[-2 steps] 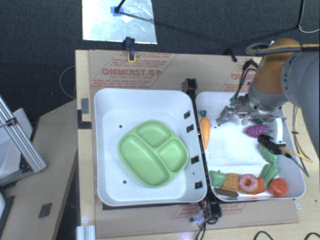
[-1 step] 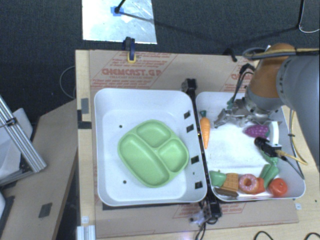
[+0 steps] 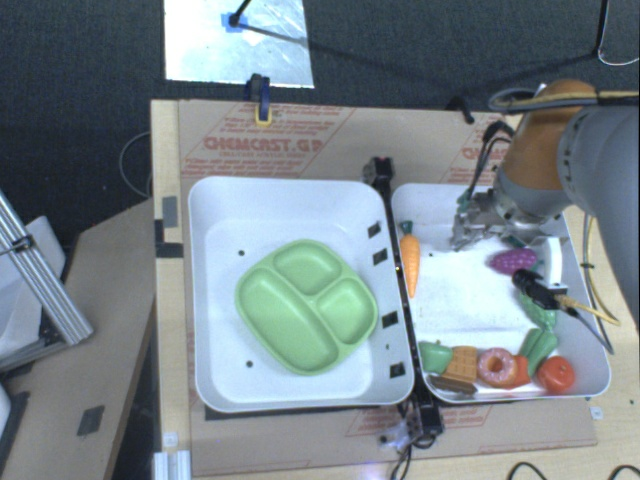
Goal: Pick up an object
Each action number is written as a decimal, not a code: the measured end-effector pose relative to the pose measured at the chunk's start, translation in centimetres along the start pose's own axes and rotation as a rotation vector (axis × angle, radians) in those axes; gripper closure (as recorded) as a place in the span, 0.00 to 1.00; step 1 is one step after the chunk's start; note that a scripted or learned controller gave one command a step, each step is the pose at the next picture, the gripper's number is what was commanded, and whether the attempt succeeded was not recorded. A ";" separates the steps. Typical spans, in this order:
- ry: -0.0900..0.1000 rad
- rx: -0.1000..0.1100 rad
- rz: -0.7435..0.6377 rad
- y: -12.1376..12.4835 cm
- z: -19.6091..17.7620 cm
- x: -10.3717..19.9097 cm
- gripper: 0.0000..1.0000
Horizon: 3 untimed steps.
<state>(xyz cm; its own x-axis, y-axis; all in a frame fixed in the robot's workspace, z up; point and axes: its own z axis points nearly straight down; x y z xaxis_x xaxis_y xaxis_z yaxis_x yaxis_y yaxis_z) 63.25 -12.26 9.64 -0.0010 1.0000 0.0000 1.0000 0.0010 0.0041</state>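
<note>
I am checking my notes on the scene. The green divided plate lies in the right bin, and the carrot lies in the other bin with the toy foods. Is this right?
Not quite. The camera view shows the green divided plate in the left bin, not the right one. The carrot lies in the other bin, the right bin, against its left wall, with the toy foods along its near edge.

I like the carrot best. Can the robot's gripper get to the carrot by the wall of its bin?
Probably yes. The gripper hangs over the same right bin, and the carrot lies uncovered. It hugs the left wall, though, which may crowd a finger.
</note>
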 end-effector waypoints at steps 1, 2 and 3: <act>-0.001 -0.002 0.001 -0.3 -5.5 -0.9 1.00; -0.001 -0.002 -0.003 -0.7 -10.1 -0.8 1.00; -0.001 -0.001 -0.003 -0.6 -13.0 -0.8 1.00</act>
<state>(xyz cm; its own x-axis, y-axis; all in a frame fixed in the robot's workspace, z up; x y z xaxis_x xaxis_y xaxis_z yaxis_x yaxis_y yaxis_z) 62.64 -13.03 22.67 -0.0042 1.0000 -0.0007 1.0000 0.0042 0.0051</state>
